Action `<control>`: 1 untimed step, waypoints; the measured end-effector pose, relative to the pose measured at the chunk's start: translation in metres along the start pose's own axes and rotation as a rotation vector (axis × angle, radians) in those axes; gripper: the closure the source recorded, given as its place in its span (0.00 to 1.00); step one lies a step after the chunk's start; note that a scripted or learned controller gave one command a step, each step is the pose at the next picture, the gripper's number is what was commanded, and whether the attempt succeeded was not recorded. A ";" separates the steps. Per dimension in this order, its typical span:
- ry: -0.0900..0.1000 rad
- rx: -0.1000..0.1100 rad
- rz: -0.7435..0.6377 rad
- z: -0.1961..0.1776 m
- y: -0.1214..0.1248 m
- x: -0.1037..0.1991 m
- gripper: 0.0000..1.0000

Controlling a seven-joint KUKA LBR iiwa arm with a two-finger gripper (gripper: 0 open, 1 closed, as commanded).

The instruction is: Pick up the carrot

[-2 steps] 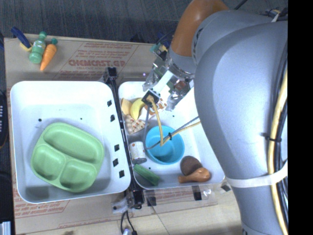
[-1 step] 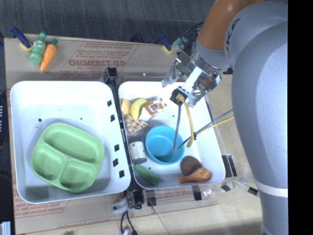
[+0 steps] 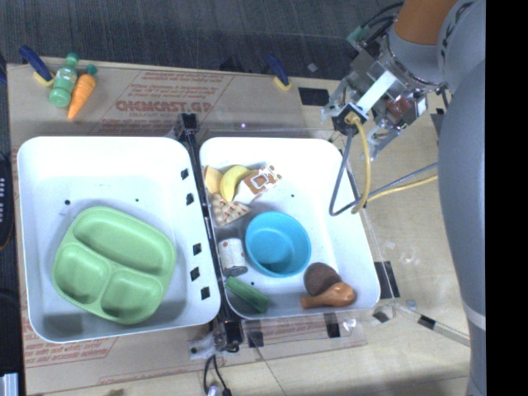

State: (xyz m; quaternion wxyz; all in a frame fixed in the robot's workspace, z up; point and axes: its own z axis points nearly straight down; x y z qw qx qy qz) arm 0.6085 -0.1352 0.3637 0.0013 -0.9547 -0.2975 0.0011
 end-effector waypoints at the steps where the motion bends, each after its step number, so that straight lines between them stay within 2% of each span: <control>1: -0.012 0.013 0.033 0.142 -0.045 -0.018 0.00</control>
